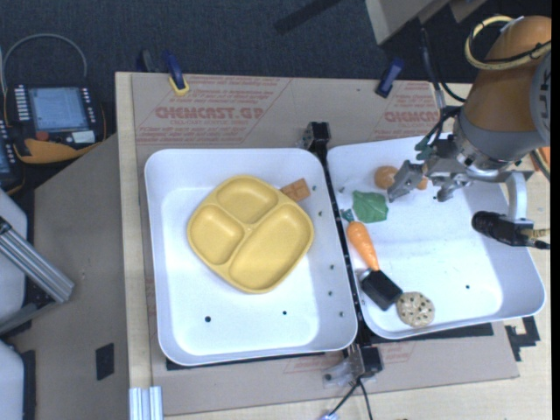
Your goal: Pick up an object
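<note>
At the near edge of the right bin (490, 309) a speckled cookie (415, 308) is seen, touching a black block (380, 289), with an orange carrot (362, 244) just beyond it along the divider. In the left bin (175, 261) a yellow divided plate (251, 232) is found, a small brown piece (297, 189) at its far rim. Further back a green item (370, 206) and an orange ball (387, 177) are seen. The tool (427, 185) is held over the right bin's far part, its fingers spread apart with nothing gripped between them
</note>
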Available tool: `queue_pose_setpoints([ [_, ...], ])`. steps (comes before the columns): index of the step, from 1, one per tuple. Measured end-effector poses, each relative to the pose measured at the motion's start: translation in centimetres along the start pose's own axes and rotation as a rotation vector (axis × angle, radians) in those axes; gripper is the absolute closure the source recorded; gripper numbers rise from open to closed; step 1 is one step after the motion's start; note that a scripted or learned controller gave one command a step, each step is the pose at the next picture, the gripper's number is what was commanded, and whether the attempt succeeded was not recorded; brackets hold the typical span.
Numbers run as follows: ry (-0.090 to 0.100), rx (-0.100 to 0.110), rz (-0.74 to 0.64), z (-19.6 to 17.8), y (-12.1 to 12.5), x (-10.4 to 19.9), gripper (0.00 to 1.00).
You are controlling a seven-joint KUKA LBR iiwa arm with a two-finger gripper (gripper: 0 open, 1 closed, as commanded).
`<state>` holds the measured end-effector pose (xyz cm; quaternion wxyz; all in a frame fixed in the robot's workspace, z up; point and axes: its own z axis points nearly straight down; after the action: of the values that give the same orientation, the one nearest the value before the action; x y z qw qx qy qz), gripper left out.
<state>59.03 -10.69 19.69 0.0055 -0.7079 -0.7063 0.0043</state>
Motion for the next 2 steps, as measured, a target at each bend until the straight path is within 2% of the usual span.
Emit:
queue_pose_setpoints([
  [1,-0.002,-0.014,-0.003,-0.8,0.3,0.0,0.00],
  [2,0.000,-0.007,-0.002,5.0,1.0,0.3,0.00],
])
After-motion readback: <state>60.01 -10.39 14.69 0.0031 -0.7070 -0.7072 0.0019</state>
